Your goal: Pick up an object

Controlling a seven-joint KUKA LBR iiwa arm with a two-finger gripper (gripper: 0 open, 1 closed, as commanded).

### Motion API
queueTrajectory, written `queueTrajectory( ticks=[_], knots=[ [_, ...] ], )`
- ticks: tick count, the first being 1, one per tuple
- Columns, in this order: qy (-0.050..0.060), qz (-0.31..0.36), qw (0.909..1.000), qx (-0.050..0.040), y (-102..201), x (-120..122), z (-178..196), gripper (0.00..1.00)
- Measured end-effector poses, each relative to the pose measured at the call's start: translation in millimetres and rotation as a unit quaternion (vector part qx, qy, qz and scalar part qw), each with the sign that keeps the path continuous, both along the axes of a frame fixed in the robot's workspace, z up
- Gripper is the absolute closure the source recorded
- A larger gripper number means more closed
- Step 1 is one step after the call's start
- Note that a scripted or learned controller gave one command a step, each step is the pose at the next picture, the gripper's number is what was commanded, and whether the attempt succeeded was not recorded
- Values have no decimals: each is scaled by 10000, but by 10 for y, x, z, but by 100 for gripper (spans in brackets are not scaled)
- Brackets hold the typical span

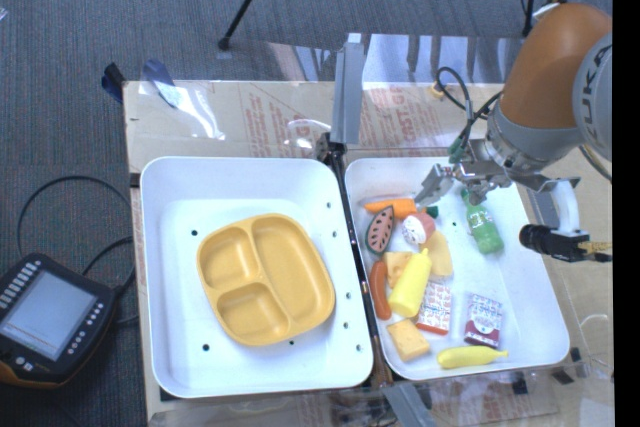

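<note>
A: The toy food sits in a pile in the right bin [545, 315], crowded toward its left wall: a carrot [392, 208], a watermelon slice [380, 230], a sausage [379, 287], a yellow mustard bottle [411, 282], a cheese wedge [408, 340] and a banana [470, 356] near the front rim.

B: And the pincer [452, 179]?

A: It hangs over the back of that bin, just above the carrot and beside a green bottle [484, 227]. Whether its fingers are spread or pressed together, I cannot tell; nothing shows between them.

B: Where is there open room?

A: The right bin's floor is bare along its right wall and at its back-left corner. Two small cartons [459, 313] lie between the pile and that bare strip. The left bin [170, 215] carries a yellow divided tray [265, 278] in its middle, with white floor all around it, well apart from every wall.

B: The worktop [250, 115]?

A: Bare behind both bins.
</note>
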State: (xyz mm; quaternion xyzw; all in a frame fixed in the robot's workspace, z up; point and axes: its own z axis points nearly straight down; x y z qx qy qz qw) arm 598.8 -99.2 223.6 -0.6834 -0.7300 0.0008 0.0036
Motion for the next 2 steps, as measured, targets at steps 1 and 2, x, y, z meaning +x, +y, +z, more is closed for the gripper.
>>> queueTrajectory(
  ticks=[1, 2],
  knots=[
    [-10, 691, 9976, -12, -964, 357, -531, 0],
    [-73, -202, 9998, -28, -810, 474, 600, 0]
  ],
)
